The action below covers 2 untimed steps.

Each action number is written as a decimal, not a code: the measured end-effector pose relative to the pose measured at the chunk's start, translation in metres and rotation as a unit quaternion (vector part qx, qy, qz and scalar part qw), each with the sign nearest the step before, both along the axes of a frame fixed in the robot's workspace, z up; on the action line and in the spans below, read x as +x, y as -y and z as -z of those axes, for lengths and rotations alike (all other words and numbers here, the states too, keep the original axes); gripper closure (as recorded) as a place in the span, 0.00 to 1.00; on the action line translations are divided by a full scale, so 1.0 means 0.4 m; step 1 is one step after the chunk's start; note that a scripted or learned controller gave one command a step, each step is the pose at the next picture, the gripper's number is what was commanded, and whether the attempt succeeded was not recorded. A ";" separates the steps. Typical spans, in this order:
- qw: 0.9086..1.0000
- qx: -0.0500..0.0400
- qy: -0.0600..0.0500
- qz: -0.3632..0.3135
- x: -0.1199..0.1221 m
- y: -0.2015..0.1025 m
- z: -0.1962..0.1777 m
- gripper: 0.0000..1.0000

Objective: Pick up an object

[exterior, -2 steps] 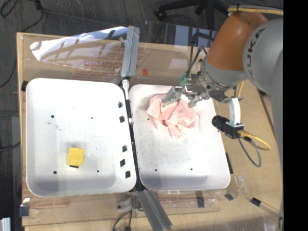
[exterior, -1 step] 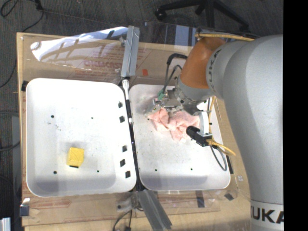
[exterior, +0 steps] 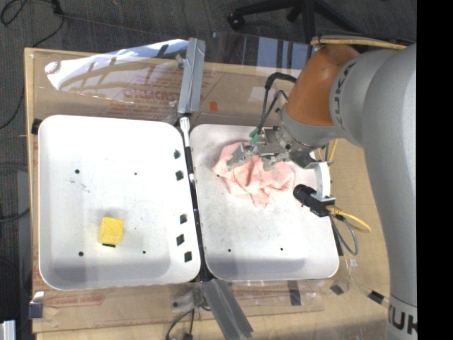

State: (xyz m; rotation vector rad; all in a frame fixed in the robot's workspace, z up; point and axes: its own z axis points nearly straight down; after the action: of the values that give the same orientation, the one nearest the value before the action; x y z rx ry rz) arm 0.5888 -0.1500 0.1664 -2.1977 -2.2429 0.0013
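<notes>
Over the right bin (exterior: 311, 261), gripper (exterior: 260, 154) sits low on the pink cloth (exterior: 255, 179), at the cloth's upper edge. Can't tell finger state, too small and cluttered. For a solid grab: pinch a raised fold, not flat fabric, then lift straight up. Yellow block (exterior: 111, 231) sits well apart in the left bin (exterior: 56, 268).

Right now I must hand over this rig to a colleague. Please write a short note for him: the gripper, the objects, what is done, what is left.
Gripper: low in the right bin, at the upper edge of the pink cloth; the view does not settle a hold.
Pink cloth: crumpled, lying in the right bin's upper middle.
Yellow block: lower part of the left bin, untouched.
Done: arm brought to the cloth.
Left: grasp and lift one object.
</notes>
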 end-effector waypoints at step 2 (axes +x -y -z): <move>0.988 0.000 0.001 -0.154 0.066 0.043 0.177 0.00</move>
State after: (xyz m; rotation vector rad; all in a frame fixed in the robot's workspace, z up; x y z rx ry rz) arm 0.6151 -0.1674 0.0955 -1.8282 -2.5554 -0.0007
